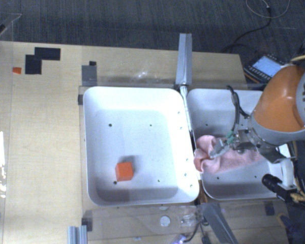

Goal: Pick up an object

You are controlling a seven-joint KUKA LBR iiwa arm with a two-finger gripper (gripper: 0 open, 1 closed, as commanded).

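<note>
The claw (222, 147) hangs low in the right shallow white bin (213, 108), directly over a crumpled pink cloth (209, 158); whether it grips the cloth I cannot tell. A small orange block (124, 171) lies in the left white bin (137, 108).

Big glossy orange band (279, 103) bulges over the grey arm (287, 131), with part of dark lettering showing on the pale casing beside it. A thin black cable (236, 111) runs along the wrist to a small metallic gripper (224, 145).
</note>
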